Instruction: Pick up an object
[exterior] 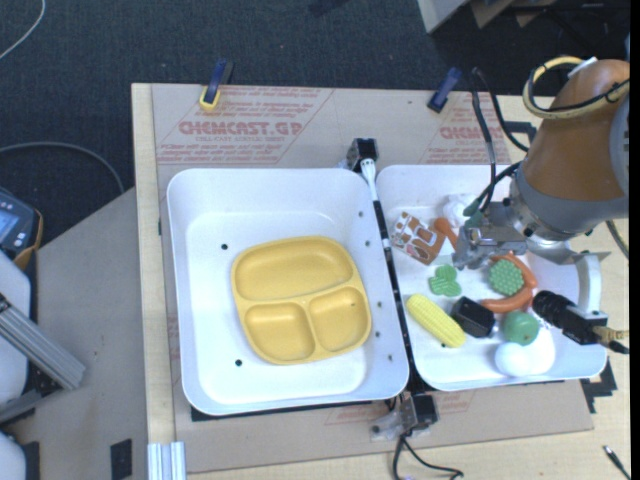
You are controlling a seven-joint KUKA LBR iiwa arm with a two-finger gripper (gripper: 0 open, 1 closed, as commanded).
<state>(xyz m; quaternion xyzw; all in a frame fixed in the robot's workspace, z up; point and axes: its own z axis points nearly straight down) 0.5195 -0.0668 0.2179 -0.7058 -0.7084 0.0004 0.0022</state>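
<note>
On the worktop (150,268) the left bin (200,348) carries a yellow divided plate (298,296) with three compartments, lying near the bin's middle. The right bin (420,183) holds the clutter: a toy corn cob (436,320) near the front-left, its long axis slanting from upper left to lower right; a small green broccoli-like piece (445,282) just above it; a brown-and-white patterned item (411,234) toward the back; a black block (473,317) beside the corn; a green and orange netted toy (508,277); a green ball (520,326); and a white ball (524,359) at the front.

The pincer (480,246) hangs low over the right bin's middle, between the patterned item and the netted toy. How wide it stands cannot be told, nor whether it grips anything. The nearest candidates lie just below and to its left and right: the broccoli piece and the netted toy.
</note>
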